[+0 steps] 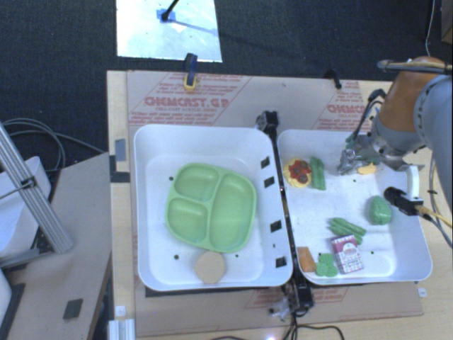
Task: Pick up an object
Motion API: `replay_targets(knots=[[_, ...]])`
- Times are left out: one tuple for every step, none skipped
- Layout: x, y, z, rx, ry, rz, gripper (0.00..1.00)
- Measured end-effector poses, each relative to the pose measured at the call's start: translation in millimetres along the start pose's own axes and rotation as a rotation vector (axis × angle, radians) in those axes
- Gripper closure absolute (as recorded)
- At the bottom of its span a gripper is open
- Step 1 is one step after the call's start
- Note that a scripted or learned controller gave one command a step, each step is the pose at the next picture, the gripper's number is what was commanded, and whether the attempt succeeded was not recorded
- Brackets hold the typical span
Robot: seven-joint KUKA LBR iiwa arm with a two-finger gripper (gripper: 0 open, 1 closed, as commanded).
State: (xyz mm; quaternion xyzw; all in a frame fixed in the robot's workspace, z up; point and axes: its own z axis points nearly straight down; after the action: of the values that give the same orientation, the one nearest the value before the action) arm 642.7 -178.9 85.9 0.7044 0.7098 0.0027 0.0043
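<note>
Nearest the camera in the right bin (410, 264) lie a small patterned box (346, 253), a green toy (325, 265) and an orange piece (306, 259), crowded together at the near left corner. A little farther sit a bunch of green beans (347, 227) and, to the right, a green leafy lump (380, 210). Farther still, by the left wall, rest a pizza slice toy (298, 172) and a green pod (317, 173).

At the far right of that bin the gripper (348, 163) hangs low beside a small yellow piece (367, 168), the likeliest object for picking. Whether the tool is released or clenched cannot be told at this size, and nothing is seen held.

The left bin (152, 211) holds a green divided tray (211, 205) and a tan disc (210, 266).

The risk: the yellow piece looks flat and small, so a closing grasp could slide off or nudge it away, coming up with nothing.
</note>
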Motion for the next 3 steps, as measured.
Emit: replay_targets(knots=[[-29.7,-81.9,1.2,0.014,0.002,0.012,0.00],[0.8,24.3,-0.4,-0.003,0.000,-0.003,0.00],[53.9,-62.3,1.6,0.016,0.007,0.005,0.00]])
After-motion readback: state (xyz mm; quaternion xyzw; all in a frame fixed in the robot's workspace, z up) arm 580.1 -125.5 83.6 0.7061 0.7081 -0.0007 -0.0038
